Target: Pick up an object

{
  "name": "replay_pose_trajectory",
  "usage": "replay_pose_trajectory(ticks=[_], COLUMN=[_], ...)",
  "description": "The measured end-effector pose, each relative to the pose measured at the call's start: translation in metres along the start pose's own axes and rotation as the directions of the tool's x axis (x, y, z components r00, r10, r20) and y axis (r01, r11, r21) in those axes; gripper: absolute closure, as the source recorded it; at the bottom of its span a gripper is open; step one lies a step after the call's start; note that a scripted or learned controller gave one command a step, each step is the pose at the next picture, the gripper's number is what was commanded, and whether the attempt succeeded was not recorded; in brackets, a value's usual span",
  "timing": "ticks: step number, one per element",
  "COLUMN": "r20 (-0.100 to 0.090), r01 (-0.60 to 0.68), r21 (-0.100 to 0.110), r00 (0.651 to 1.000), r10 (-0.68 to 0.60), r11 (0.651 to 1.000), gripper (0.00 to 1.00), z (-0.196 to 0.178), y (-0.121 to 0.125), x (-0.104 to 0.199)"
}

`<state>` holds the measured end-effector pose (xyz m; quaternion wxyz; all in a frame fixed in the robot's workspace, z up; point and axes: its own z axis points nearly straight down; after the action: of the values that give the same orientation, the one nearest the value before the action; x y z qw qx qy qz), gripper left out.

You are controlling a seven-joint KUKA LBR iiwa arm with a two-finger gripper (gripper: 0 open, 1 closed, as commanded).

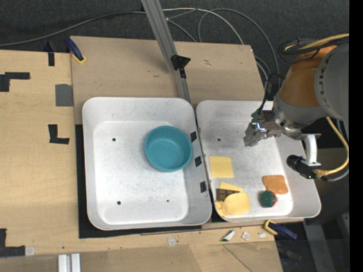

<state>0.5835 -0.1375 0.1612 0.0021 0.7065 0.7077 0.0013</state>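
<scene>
My gripper (253,136) hangs over the right bin (238,115), above its upper middle, with nothing visible between its fingers. Below it in that bin lie a pale yellow square (221,166), a yellow lump (235,203) with a dark brown piece (222,195) at its left, an orange slab (274,183) and a small green and red ball (267,199). A blue bowl (167,148) sits upright in the left bin (102,169), towards its right side.
A slanted grey pole (164,35) crosses from the top down to the gap between the bins. Cables (227,16) loop over the bench behind the bins. The arm's orange band (303,81) and grey body stand at the right edge.
</scene>
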Motion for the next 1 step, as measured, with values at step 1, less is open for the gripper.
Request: replay_pose_trajectory(ticks=[1], r20=[0.000], r01=[0.000], r21=[0.000], r00=[1.000], r10=[0.000], r11=[1.000], gripper=[1.00], z=[-0.0630], y=[0.0024], x=[0.0036])
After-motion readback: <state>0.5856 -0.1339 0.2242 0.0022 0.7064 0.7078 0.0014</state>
